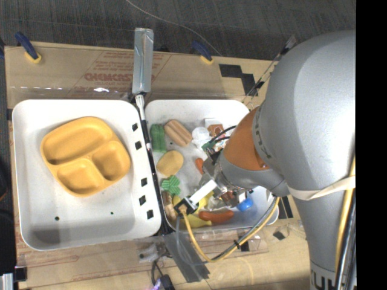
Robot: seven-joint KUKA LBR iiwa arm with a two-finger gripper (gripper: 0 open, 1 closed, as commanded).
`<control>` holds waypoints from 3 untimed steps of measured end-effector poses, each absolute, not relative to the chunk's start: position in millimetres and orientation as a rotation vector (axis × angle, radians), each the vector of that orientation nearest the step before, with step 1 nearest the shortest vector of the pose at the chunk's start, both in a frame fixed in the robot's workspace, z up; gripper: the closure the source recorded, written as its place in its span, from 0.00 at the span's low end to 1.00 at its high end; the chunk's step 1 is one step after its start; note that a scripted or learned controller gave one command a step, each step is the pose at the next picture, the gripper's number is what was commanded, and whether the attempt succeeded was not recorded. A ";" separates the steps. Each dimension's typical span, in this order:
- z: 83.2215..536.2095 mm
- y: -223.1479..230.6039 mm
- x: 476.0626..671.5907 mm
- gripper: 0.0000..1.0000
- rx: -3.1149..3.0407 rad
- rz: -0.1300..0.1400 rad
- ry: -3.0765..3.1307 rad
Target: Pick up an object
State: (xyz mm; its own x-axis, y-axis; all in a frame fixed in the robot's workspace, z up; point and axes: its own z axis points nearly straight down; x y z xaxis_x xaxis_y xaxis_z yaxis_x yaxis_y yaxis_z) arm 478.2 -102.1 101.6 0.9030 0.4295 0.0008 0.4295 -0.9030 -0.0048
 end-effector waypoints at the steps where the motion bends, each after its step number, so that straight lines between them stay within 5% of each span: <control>1: 250.1 -101.2 525.3 1.00 -3.113 -0.004 -0.406; 2: 247.9 -100.7 524.4 0.00 -3.112 0.006 -0.408; 3: 100.0 -117.5 480.7 0.00 -3.058 0.004 -0.705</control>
State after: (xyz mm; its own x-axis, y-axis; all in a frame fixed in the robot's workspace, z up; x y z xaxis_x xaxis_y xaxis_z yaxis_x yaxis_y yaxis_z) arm 480.7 -117.5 100.0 0.8992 0.4376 -0.0016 0.4376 -0.8992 -0.0037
